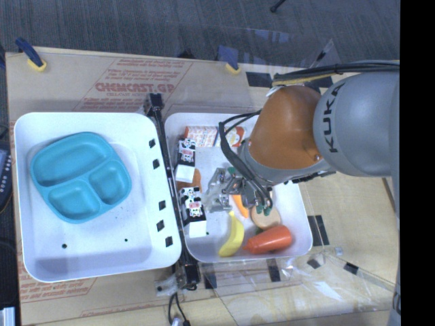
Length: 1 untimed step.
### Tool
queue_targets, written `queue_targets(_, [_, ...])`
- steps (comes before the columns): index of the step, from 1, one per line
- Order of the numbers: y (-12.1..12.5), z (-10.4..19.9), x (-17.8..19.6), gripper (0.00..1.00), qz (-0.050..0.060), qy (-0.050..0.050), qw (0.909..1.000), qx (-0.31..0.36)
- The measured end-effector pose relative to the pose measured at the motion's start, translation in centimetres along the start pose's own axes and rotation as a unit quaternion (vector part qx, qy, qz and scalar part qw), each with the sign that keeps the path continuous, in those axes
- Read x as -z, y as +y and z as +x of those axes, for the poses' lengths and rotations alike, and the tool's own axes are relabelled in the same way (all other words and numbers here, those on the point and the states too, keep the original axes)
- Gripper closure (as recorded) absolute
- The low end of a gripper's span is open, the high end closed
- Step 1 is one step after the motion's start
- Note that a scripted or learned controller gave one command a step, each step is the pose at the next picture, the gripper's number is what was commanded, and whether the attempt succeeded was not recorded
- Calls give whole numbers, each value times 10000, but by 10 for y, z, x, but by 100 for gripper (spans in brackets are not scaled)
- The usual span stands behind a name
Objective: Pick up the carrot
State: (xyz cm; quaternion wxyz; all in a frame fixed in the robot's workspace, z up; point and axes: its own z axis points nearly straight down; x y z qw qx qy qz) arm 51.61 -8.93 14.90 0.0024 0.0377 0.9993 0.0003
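Observation:
The carrot (269, 239), a tapered orange-red piece, lies along the front edge of the right bin (299, 202), pointing left toward a yellow banana (233, 237). My gripper (225, 193) hangs low in the middle of that bin, up and to the left of the carrot and apart from it. Just under its right side, a small orange item (240, 205) is partly covered. The grey arm with its orange band (285, 131) hides much of the bin's right half.
A round beige piece (265, 217) lies between the gripper and the carrot. Black-and-white printed cartons (188, 151) line the right bin's left wall. The left bin (41, 250) holds a blue divided plate (79, 176).

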Motion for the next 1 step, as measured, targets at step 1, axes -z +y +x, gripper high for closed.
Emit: queue_targets(1, [1,-1,10,100,4,-4,10000,30])
